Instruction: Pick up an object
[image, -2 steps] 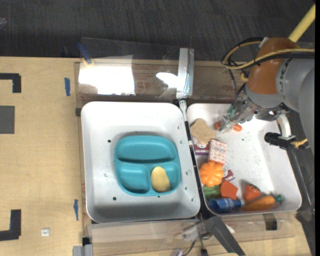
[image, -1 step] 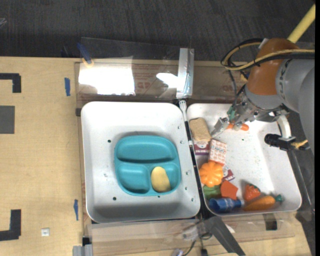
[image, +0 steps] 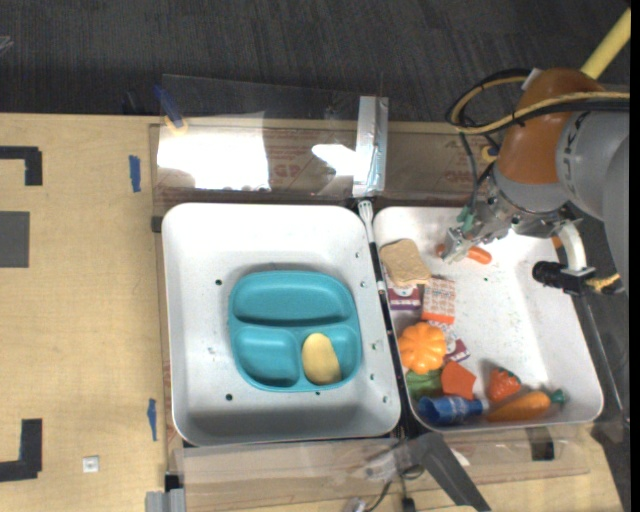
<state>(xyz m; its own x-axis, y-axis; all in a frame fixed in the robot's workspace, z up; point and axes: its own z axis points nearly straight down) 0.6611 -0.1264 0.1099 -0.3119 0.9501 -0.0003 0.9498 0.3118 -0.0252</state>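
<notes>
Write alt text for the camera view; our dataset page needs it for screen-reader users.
The end effector hangs over the right bin's far end, near a small orange piece. Toy foods crowd that bin; the left bin holds a teal tray with a yellow potato.

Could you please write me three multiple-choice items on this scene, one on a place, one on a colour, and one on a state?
1. Where does the yellow potato lie?
A. in the teal tray
B. in the right bin
C. on the bench

2. What colour is the small pumpkin?
A. blue
B. orange
C. white

3. Where is the gripper?
A. over the left bin
B. over the right bin
C. over the bench

Answers: 1 A, it sits in a compartment of the teal tray; 2 B, it is plainly orange; 3 B, it hangs at the far end of the right bin.
</notes>
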